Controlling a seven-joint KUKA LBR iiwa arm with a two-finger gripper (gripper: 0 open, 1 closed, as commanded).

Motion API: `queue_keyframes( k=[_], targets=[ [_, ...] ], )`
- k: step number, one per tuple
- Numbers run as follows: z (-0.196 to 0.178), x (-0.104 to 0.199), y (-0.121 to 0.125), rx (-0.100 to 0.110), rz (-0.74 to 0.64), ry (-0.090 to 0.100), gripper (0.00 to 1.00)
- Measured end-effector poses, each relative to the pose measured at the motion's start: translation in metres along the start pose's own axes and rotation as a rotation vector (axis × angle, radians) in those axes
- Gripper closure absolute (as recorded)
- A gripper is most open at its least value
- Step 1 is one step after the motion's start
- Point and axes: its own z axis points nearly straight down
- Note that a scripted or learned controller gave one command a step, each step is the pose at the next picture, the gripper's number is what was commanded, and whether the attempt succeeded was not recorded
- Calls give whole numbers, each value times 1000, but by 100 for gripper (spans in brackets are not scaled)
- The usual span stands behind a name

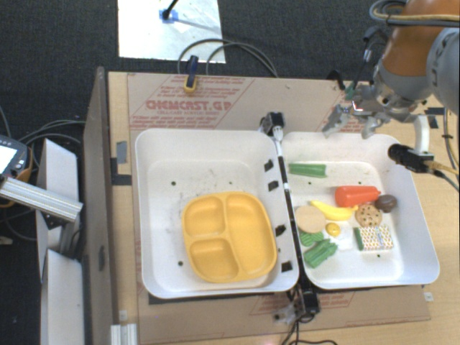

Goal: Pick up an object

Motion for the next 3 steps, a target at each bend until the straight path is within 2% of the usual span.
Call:
queue_keyframes(
  k=[1, 2, 3],
  targets=[
    [93, -43, -55, 12, 7, 1, 0],
    [148, -17, -91, 6, 1, 2, 0],
    [135, -19, -88, -1, 2, 0, 100]
  ],
)
